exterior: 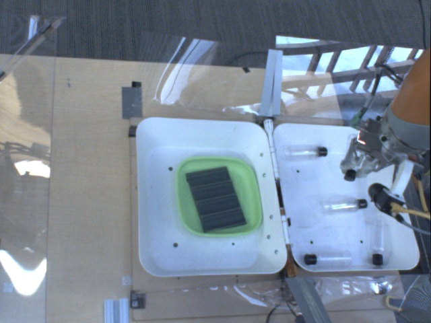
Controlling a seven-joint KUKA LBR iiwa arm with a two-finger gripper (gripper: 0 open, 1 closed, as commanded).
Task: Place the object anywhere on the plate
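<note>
The claw (369,180) hovers over the right bin (296,200); whether it is open, I cannot tell. A tube (345,206) lies just below it, ungrasped. Next: descend, grip, carry left to the green plate (252,187).

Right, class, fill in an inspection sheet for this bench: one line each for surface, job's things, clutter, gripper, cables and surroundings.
Surface: wooden bench bearing two white bins side by side, left bin and right bin.
Job's things: green plate in the left bin, with a dark ribbed block lying on it; clear tubes with black caps scattered in the right bin.
Clutter: nothing seen.
Gripper: gripper over the right bin's far right side; nothing seen held.
Cables: dark cable behind the bins.
Surroundings: clear plastic sheeting at the back.
</note>
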